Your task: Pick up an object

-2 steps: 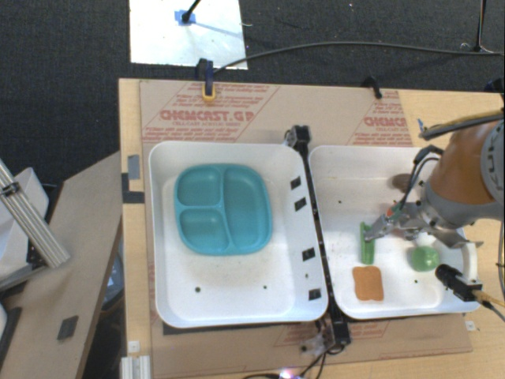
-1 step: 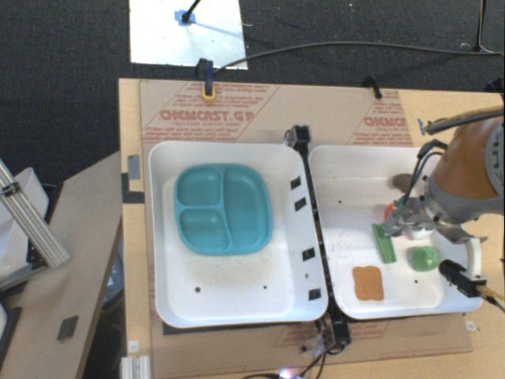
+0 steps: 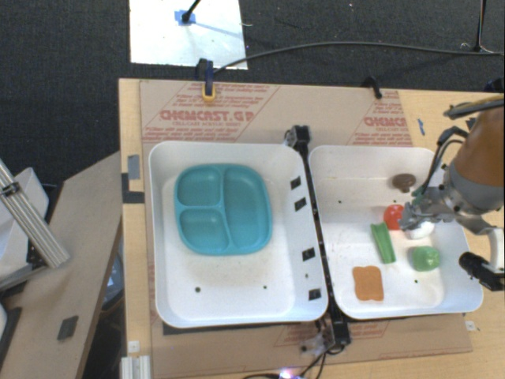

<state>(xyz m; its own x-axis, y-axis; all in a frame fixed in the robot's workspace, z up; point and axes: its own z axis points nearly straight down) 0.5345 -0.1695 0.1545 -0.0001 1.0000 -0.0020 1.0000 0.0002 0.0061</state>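
- Camera view: the candidates for picking all lie in the right bin [image 3: 347,302]: a red piece [image 3: 392,214], a green stick [image 3: 383,243], a green lump [image 3: 425,258], an orange slab [image 3: 368,283] and a brown piece [image 3: 404,181] toward the far wall.
- The tool [image 3: 417,223] sits low over the middle of that bin, just right of the red piece and just far of the green lump, with something pale directly under it.
- Judging from this, the step in hand is the reach or the close on a target, probably the red piece or the pale thing; nothing can be seen lifted.
- Whether the tool is apart or together I cannot tell; its tip is a small blur against the white floor.
- The next move calls for a firm close on one thing alone and a straight lift, since red piece, stick and lump crowd close round the tip.
- The arm [image 3: 480,164] comes in from the right over the bin's right wall, wrist bent down toward the floor, cables looping above it.
- The left bin [image 3: 237,310] holds a teal divided plate [image 3: 222,209], well apart from the tool.
- Both bins rest on the table [image 3: 260,109].
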